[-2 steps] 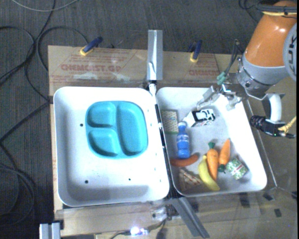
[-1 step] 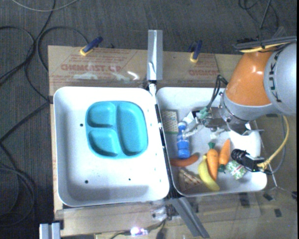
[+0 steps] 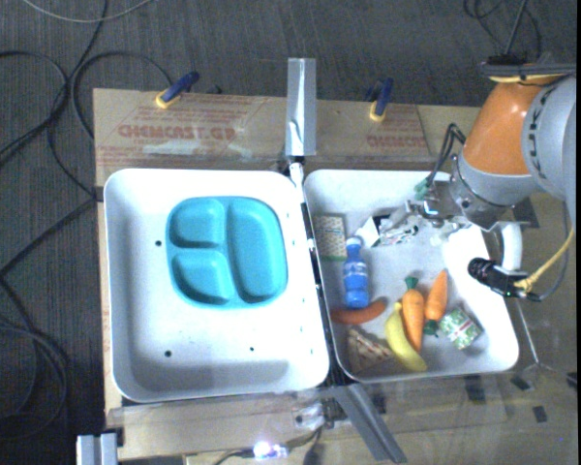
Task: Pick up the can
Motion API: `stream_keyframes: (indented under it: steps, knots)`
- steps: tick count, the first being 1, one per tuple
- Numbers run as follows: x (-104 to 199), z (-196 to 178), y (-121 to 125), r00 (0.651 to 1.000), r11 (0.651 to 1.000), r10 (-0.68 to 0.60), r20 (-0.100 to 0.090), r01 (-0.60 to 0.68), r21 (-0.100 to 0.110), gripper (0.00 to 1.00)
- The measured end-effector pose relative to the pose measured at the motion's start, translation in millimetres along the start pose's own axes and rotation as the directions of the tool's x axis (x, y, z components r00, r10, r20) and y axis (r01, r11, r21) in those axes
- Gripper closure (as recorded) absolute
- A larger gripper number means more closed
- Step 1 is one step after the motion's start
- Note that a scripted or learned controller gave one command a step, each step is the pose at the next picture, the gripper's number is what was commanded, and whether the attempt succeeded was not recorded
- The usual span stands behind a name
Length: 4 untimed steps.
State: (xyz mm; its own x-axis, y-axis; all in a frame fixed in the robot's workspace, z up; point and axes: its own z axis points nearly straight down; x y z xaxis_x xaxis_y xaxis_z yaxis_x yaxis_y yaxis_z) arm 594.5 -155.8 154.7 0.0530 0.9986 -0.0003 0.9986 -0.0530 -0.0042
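While the arm (image 3: 523,143) reaches in from the right, we see the gripper (image 3: 407,223) low in the right bin (image 3: 508,356); we cannot tell its state. We locate the can (image 3: 330,236) upright against that bin's left wall, near the gripper, beside the blue bottle (image 3: 355,273).

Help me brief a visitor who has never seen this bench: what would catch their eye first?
Likely the bright blue divided tray lying in the left bin. Next, the arm's orange band at the upper right, with the gripper reaching into the right bin. There a colourful jumble lies: a blue bottle, two carrots, a banana and a can by the left wall.
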Motion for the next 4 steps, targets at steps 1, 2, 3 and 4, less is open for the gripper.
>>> stream_keyframes:
  steps: [1, 2, 3, 4]
  knots:
    - [-6.0, 52.7, 39.2, 0.964, 0.964, 0.265, 0.003, -0.265, -0.004, 0.0]
    - [-44.1, 62.2, 34.6, 0.928, 0.928, 0.372, -0.017, -0.372, -0.009, 0.0]
    - [-36.8, 67.6, 72.4, 0.873, 0.873, 0.487, 0.005, -0.487, 0.027, 0.0]
    - [-38.6, 57.1, 73.8, 0.874, 0.873, 0.487, 0.013, -0.487, 0.014, 1.0]
